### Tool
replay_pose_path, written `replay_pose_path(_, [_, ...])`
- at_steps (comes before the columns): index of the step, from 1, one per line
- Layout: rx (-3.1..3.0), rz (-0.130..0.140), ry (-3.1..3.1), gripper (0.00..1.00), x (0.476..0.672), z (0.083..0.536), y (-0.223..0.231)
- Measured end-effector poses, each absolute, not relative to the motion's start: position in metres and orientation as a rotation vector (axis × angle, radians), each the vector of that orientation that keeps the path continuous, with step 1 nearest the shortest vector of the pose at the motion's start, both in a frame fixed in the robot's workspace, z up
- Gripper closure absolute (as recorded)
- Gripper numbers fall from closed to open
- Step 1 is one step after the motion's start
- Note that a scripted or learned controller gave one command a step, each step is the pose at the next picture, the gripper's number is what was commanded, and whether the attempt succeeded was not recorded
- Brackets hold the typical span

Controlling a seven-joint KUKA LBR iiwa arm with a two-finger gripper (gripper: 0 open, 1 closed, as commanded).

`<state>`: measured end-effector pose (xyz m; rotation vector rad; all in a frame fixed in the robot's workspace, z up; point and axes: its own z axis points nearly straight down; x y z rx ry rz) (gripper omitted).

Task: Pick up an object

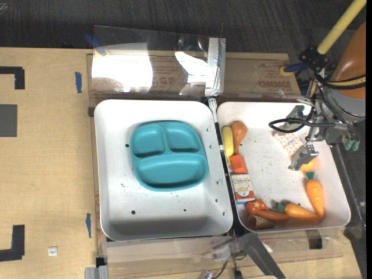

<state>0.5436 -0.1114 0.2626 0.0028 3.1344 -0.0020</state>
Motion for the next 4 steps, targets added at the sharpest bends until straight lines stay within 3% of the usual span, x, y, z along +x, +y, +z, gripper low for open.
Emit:
replay_pose_path(1, [-0.368,-0.002,3.115,0.0,0.492,0.098,-0.155])
replay_pose_path(2, [-0.322,-0.002,3.115,0.0,0.489,0.089,-0.174])
replay_pose_path(3, [-0.34,-0.008,3.109,0.0,0.495,0.09,-0.149])
replay_pose_path(4, [-0.511,-0.006,3.087,0.0,0.539,0.089,-0.204])
